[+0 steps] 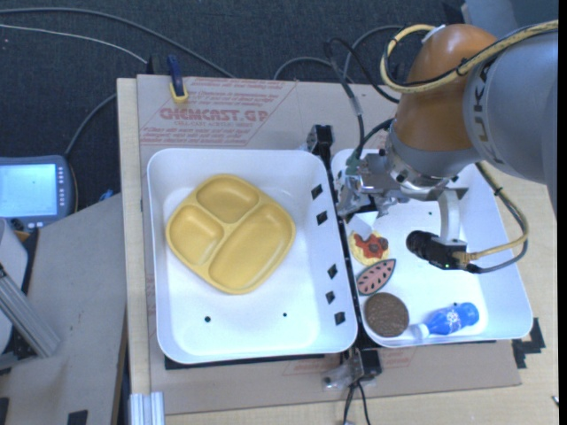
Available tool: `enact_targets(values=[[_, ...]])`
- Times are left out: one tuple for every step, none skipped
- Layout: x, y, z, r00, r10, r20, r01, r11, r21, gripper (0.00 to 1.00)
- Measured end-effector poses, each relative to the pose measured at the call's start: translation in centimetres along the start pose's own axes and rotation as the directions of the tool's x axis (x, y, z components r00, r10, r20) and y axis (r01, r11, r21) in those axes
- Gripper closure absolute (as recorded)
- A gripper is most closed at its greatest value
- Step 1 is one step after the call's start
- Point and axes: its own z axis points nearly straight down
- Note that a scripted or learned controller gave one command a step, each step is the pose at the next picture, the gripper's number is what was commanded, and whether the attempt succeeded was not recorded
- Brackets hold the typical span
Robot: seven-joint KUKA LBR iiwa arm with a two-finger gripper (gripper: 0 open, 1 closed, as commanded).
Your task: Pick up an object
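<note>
My gripper (363, 204) hangs over the upper left of the right bin (496, 237), under the grey and orange wrist. Just below it lies a small yellow and red toy (368, 246). Further down the bin's left side sit a reddish watermelon-slice piece (376, 275) and a round brown disc (387, 314). A blue and white bottle-like object (446, 319) lies on its side at the bin's lower edge. Nothing shows between the gripper's parts.
The left bin (177, 317) holds a yellow divided plate (231, 232). A black camera-like module (436, 248) with a cable hangs off the arm over the right bin. Cables run behind the bench, and a small monitor (32, 190) stands at the far left.
</note>
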Motion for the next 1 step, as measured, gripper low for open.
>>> enact_targets(values=[[4.82,-2.18,-0.70,1.000,-0.001,0.000,0.001,1.000,0.000,1.00]])
